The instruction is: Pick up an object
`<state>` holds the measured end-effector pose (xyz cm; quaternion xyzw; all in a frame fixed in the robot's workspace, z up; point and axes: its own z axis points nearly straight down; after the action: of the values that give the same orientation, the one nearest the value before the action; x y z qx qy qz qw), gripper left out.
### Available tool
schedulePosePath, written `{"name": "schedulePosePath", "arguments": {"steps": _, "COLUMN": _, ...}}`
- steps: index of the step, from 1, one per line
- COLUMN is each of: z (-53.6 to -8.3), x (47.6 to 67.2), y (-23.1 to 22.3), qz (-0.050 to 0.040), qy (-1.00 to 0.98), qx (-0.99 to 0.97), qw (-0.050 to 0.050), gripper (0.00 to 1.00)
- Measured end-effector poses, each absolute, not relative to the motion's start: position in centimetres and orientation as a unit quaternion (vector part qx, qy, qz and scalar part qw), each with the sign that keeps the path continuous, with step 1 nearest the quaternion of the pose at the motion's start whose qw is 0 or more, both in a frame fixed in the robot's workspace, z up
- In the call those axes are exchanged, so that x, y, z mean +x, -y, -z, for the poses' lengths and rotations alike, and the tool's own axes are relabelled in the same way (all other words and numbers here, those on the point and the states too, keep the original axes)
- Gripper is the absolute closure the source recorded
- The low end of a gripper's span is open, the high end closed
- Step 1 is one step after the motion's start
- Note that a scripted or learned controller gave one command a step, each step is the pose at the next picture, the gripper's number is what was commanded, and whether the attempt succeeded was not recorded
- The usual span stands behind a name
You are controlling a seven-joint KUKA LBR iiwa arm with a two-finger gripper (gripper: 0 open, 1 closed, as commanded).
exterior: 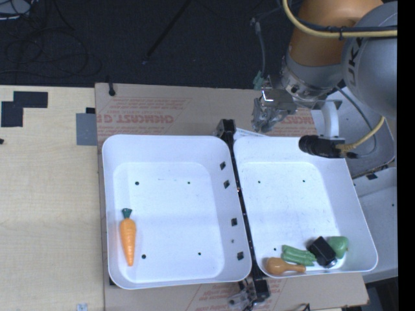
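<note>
An orange carrot (128,238) with a green top lies near the front left corner of the left bin (162,149). In the front right corner of the right bin (292,167) sits a cluster: a green bean pod (297,256), a black block (322,251), a light green piece (338,243) and a tan pear-shaped toy (283,266). My gripper (266,119) hangs over the far rim of the right bin, near the divider, well away from every object. Nothing is visible in it.
The two bins meet at a black-clipped divider (233,199). They rest on a cardboard sheet (168,109) over a wooden bench (45,193). The grey arm with its orange band (324,24) fills the upper right.
</note>
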<state>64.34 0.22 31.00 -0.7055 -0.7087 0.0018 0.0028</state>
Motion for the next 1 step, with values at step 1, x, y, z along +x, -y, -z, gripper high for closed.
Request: {"name": "schedulePosePath", "arguments": {"steps": 1, "z": -34.26, "x": 64.41, "y": -5.77, "qz": 0.0004, "qy": 0.709, "qx": -0.705, "qw": 0.000, "gripper": 1.00}}
